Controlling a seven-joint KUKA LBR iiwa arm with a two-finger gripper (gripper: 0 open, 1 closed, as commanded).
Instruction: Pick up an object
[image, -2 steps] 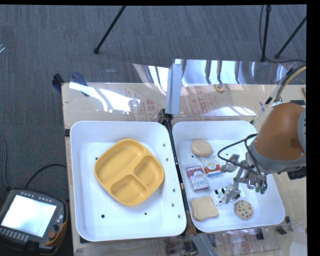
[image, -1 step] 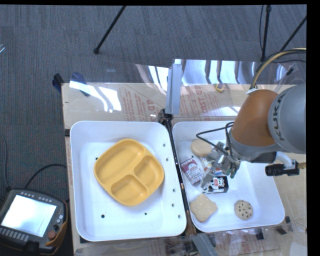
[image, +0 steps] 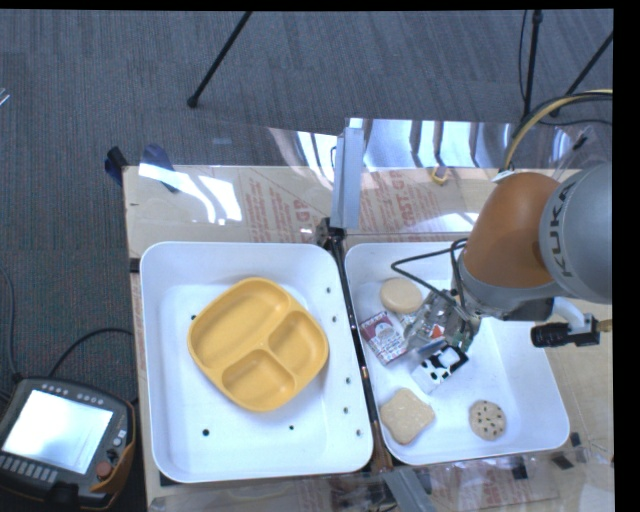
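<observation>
The pincer (image: 437, 335) hangs low in the right bin (image: 530, 395), over a small black-and-white block (image: 438, 366) whose long axis runs from 8 to 2 o'clock; I cannot tell its state. Around it lie a round biscuit (image: 402, 295), a red-and-white packet (image: 384, 335), a toast slice (image: 406, 415) and a cookie (image: 487, 420). The left bin (image: 170, 410) holds a yellow divided plate (image: 258, 343).

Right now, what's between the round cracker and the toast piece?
In the camera view, a small red-and-white packet lies between the round cracker and the toast piece, a little to the left.
</observation>
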